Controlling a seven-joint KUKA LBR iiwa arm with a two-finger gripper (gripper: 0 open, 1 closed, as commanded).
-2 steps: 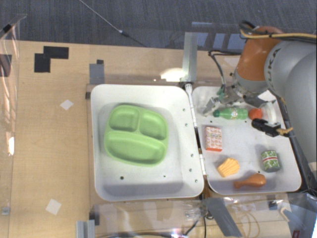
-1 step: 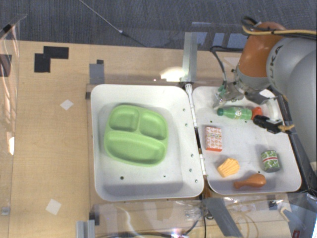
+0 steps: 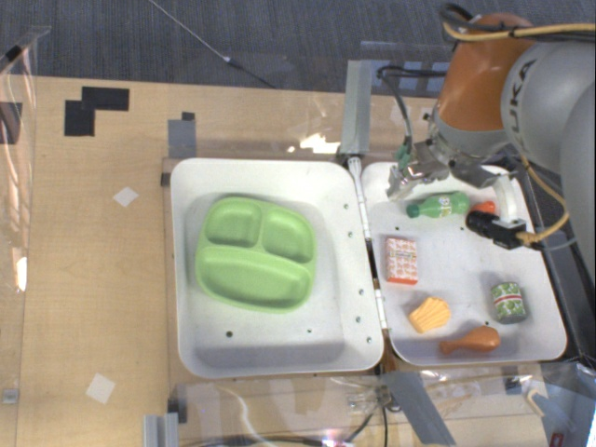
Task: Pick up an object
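Currently arm (image 3: 549, 91) reaches over rt bin (image 3: 466, 282), close to green bottle (image 3: 438, 205).

Two bins (image 3: 186, 277) (image 3: 456, 268), one green tray (image 3: 253, 254), five groceries (image 3: 438, 205) (image 3: 401, 259) (image 3: 428, 315) (image 3: 470, 341) (image 3: 507, 301)
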